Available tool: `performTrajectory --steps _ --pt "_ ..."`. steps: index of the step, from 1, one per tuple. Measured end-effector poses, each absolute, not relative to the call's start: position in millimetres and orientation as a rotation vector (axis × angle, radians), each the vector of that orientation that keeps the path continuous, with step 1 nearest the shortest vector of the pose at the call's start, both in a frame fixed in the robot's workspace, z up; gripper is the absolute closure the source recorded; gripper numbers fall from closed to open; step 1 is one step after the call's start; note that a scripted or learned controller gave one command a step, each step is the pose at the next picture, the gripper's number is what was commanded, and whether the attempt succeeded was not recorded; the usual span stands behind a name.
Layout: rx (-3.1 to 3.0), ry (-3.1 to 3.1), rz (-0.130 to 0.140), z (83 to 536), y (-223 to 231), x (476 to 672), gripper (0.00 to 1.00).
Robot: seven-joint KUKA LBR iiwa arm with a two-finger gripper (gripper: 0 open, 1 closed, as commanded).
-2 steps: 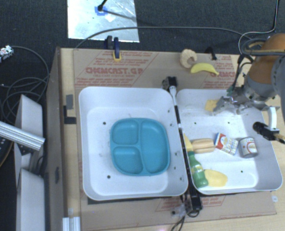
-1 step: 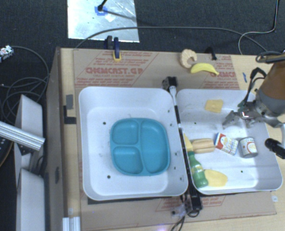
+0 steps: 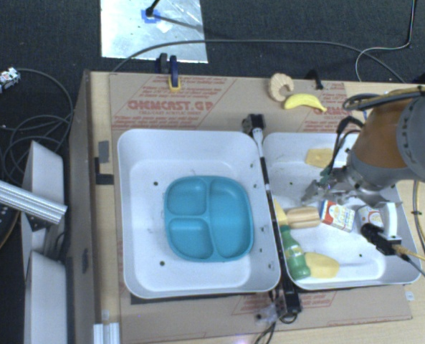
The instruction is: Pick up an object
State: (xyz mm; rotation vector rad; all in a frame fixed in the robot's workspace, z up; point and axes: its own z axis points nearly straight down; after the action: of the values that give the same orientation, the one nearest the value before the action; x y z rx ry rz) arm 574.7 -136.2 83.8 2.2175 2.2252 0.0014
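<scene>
Camera view puts the gripper (image 3: 325, 189) low in the right bin (image 3: 355, 274), its metal fingertips just to the left of a small red-and-white carton (image 3: 337, 216); whether they are spread or closed I cannot tell, and nothing shows between them. The carton lies flat, with a tan cylinder (image 3: 302, 217) touching its left side, a green bottle (image 3: 295, 255) and a yellow lump (image 3: 322, 265) below it. The carton looks light, stiff-walled yet crushable and fairly smooth, so a modest pinch across its narrow sides seems safest.
</scene>
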Motion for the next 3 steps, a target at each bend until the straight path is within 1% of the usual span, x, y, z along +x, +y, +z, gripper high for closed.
performTrajectory --steps 1,2,3 --pt "2.214 2.224 0.003 85 -167 669.4 0.00" --pt "2.215 2.222 0.002 86 -197 669.3 0.00" --pt "2.218 2.221 0.000 97 -207 608.1 0.00"
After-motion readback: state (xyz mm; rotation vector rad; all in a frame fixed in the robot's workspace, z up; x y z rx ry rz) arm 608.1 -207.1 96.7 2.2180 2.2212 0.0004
